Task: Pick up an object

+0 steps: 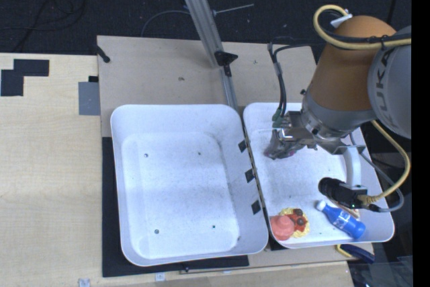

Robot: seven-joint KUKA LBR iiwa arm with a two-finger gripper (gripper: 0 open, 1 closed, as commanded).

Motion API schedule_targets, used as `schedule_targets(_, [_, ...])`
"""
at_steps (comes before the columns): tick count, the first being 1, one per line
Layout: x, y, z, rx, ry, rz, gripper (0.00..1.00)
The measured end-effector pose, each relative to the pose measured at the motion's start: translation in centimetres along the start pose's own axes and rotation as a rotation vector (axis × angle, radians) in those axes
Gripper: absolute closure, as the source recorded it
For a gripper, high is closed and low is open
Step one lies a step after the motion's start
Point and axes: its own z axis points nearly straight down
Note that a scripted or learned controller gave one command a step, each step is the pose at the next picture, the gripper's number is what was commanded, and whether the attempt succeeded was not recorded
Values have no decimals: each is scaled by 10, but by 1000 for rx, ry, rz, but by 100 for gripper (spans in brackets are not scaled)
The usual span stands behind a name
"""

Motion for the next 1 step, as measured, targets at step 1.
schedule_targets(1, [52,10,18,2,1,-1,100])
